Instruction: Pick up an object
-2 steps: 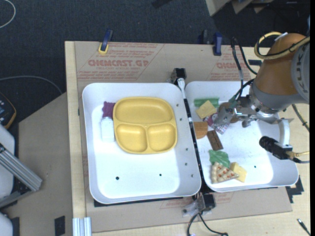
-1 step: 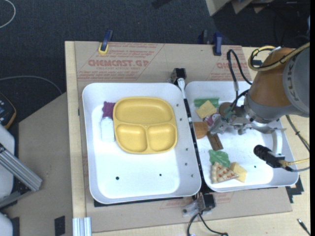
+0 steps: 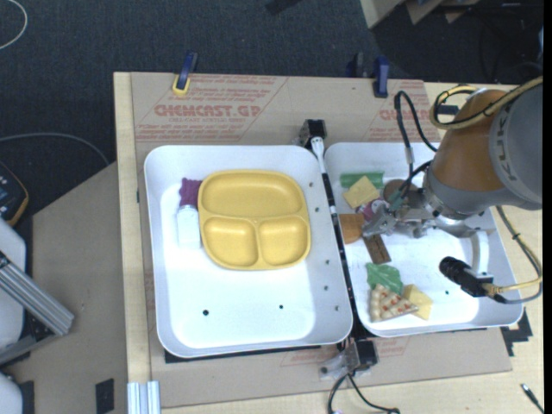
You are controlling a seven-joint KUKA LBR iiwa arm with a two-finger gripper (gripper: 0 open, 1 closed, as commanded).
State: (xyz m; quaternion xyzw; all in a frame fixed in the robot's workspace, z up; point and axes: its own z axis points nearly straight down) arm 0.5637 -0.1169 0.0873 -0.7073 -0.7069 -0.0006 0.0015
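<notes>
Camera view, nearest first: what lies closer than the yellow divided plate [image 3: 254, 218]?

— Nearer than the plate, only the bare floor of its own left bin [image 3: 259, 326]. Nearer and to the plate's right, across the bin walls in the right bin [image 3: 431, 322], there is a tan studded toy with green leaves [image 3: 385, 298], and a yellow wedge [image 3: 420, 300] touches it.

— And level with the plate?

— A white bottle [image 3: 187, 228] touches the plate's left edge. Right of the plate's near compartments, a brown bar [image 3: 377, 248] and a brown block [image 3: 350, 228] lie just beside each other. The pincer [image 3: 379, 221] hangs close over those two, on the grey arm [image 3: 517, 145] with its orange band. I cannot tell whether it is released, clenched, or grasping either piece.

— Further back?

— A purple thing [image 3: 189, 190] sits against the plate's far left corner. Right of the plate's far compartment, a yellow slab on a green piece [image 3: 361, 188] lies in the right bin.

— Farthest?

— Beyond the plate, at the far edge of the surface [image 3: 134, 274], a yellow clamp [image 3: 183, 78] sits to the left and a blue clamp [image 3: 380, 76] to the right.
</notes>
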